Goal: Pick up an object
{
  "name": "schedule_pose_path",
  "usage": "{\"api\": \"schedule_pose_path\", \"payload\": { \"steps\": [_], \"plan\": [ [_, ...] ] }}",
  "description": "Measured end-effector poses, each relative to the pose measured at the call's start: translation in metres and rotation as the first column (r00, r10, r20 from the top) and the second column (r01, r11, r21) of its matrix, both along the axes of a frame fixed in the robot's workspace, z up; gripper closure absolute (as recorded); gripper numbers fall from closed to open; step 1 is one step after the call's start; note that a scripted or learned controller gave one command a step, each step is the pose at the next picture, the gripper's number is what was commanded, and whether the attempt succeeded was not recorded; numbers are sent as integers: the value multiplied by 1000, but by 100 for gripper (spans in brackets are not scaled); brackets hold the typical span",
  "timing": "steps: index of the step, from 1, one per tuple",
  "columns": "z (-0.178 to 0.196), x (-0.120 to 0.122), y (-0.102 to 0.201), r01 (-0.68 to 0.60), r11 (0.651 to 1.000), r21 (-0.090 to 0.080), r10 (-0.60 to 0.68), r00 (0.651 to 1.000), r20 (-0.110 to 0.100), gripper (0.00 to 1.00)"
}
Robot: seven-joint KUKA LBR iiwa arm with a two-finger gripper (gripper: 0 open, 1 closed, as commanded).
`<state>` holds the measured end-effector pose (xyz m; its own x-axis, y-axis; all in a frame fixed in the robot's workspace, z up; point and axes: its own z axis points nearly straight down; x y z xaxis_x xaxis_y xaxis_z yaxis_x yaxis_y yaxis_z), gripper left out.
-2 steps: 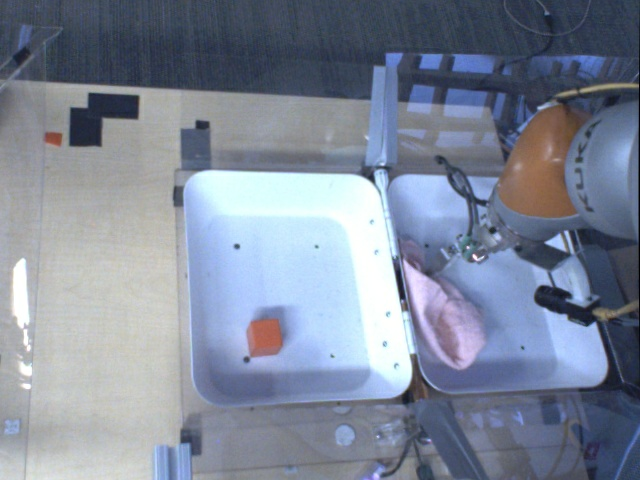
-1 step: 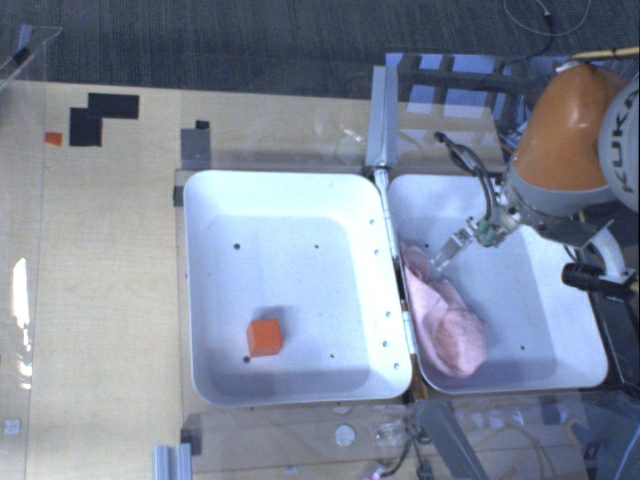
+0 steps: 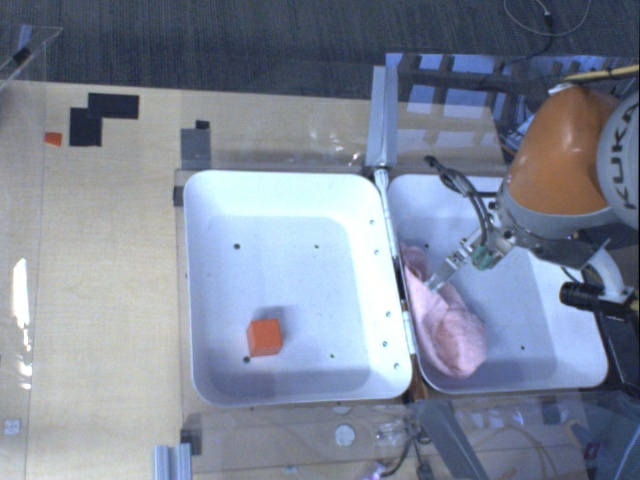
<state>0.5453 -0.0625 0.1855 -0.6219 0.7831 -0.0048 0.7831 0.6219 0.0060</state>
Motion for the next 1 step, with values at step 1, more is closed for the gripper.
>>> {"api": "schedule_pose_path", "payload": {
  "steps": [1],
  "plan": [
    [-90, -1, -47, -74, 997, -1, 74, 997, 4, 0]
  ]
}}
